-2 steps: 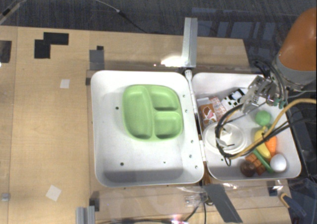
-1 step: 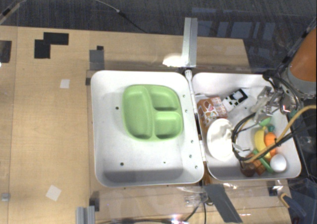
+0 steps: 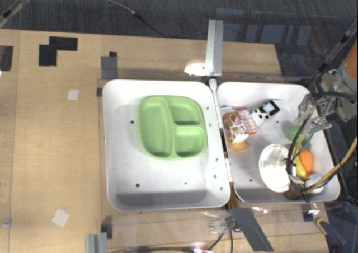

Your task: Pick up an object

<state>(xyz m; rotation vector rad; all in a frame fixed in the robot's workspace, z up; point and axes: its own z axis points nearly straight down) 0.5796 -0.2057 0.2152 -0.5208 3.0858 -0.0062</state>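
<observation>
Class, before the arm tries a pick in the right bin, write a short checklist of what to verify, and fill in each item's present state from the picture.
1. Gripper over the right bin: ok, near its right wall.
2. Fingers' state: cannot tell.
3. Nothing held yet: cannot tell.
4. Targets present: ok; snack packet, white bowl and orange object lie in the bin.
5. Cables clear of targets: not ok; they cross the bowl's edge and the orange object.
6. Green tray out of the way: ok, in the left bin.
</observation>
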